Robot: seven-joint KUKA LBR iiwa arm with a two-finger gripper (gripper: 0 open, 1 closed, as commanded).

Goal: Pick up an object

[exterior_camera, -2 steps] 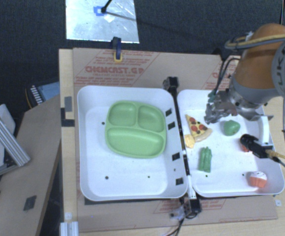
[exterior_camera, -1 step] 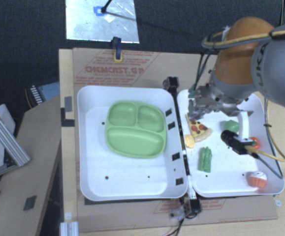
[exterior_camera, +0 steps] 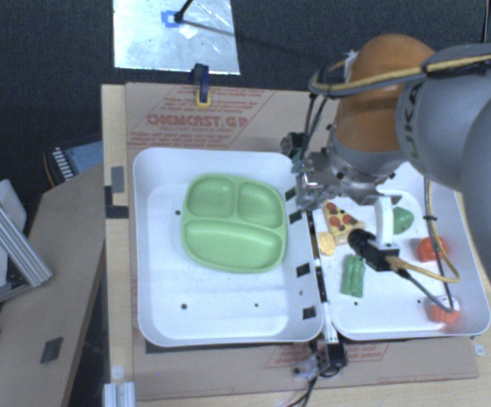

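My gripper (exterior_camera: 365,213) hangs low over the upper left part of the right bin (exterior_camera: 474,312), under the grey and orange wrist. Just beside it on the left lies a toy pizza slice (exterior_camera: 340,219), with a small yellow piece (exterior_camera: 326,244) below that. A long dark green piece (exterior_camera: 353,275) lies nearer the front. To the right of the gripper is a rounded light green piece (exterior_camera: 403,220). A red piece (exterior_camera: 432,248) and an orange-red piece (exterior_camera: 443,313) lie toward the bin's right side. The wrist hides what is between the gripper's tips.
The left bin (exterior_camera: 156,312) holds a light green divided plate (exterior_camera: 232,223) in its middle. A ridge with black clips (exterior_camera: 313,253) separates the two bins. Cardboard (exterior_camera: 203,117) lies under both, and a metal frame (exterior_camera: 3,236) stands at far left.
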